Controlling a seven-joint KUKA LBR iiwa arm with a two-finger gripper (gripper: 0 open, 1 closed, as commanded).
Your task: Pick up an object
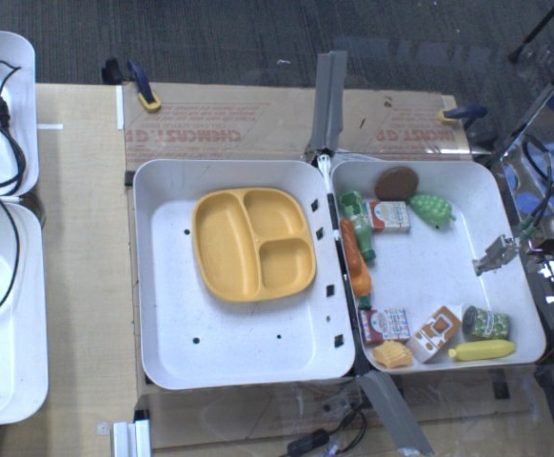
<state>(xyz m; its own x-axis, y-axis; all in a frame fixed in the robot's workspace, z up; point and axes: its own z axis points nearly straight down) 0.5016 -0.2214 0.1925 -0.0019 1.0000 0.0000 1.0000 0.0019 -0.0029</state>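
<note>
Camera view, looking down on both bins: you have the gripper (pixel 495 254) low over the right bin's (pixel 420 274) right side, above bare floor; whether it stands wide or narrow you cannot tell here, and nothing shows within it. Nearest lies the near-wall row, just near-left of the gripper: a yellow banana (pixel 482 350), long axis left-right, with a green can (pixel 486 324) just beyond it, then leftward a brown-and-white carton (pixel 435 332), a yellow wedge (pixel 392 354) and a small red-and-white box (pixel 384 325). Along the left wall an orange carrot (pixel 355 260) and a green bottle (pixel 357 221) run near-to-far, well apart from the gripper. At the far end sit a juice box (pixel 388 216), a green lumpy toy (pixel 431 208) and a brown disc (pixel 396 183). The can and banana are probably your closest picks, though they lie close together. A yellow divided plate (pixel 254 244) occupies the left bin (pixel 163 331).
</note>
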